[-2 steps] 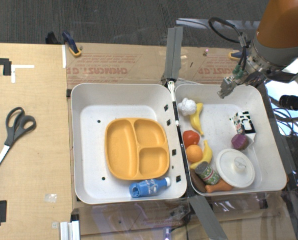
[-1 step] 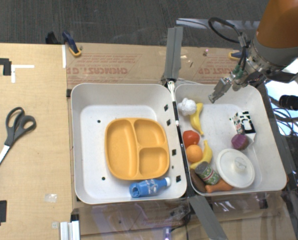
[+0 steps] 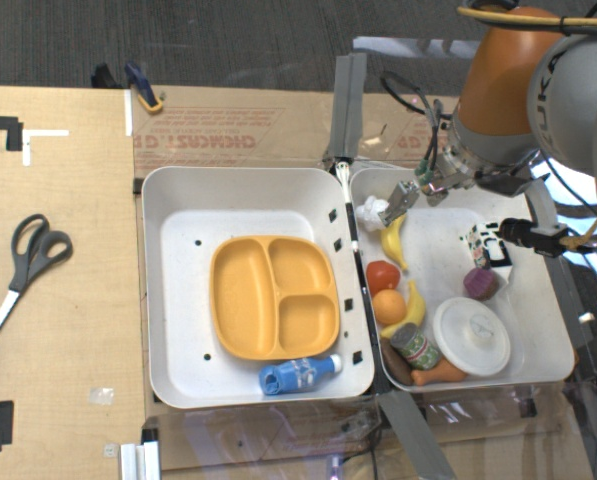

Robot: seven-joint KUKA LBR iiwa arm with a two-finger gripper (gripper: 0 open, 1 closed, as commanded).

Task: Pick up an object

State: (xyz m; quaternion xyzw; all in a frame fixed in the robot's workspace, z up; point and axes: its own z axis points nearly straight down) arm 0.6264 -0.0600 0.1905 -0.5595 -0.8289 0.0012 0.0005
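Objects for picking lie mostly in the right bin [image 3: 548, 363], and the tool [image 3: 406, 196] hangs over the back left corner of this bin, at the end of the grey arm [image 3: 538, 78] with its orange band. Whether the tool is open or closed I cannot tell, because its tip is small and seen at a slant; nothing is visible between its fingers. Just beside the tip, near the bin wall, is a small white object [image 3: 374, 209], and a yellow banana [image 3: 394, 243] lies directly below it. Further toward the front come a red tomato [image 3: 382, 274], an orange fruit [image 3: 388, 305] and a second yellow banana-like piece [image 3: 415, 303]. At the front of the bin are a small dark can [image 3: 415, 345], an orange carrot-like item [image 3: 436, 372] and a round white lid [image 3: 471, 336]. A small white and black item [image 3: 486, 246] and a purple object [image 3: 480, 283] sit toward the right side. The left bin [image 3: 168, 268] holds a yellow divided tray [image 3: 275, 296] in its middle and a blue bottle [image 3: 298, 373] lying near its front wall. Well apart, on the bench [image 3: 58, 348] to the left, lies a pair of scissors [image 3: 23, 268].
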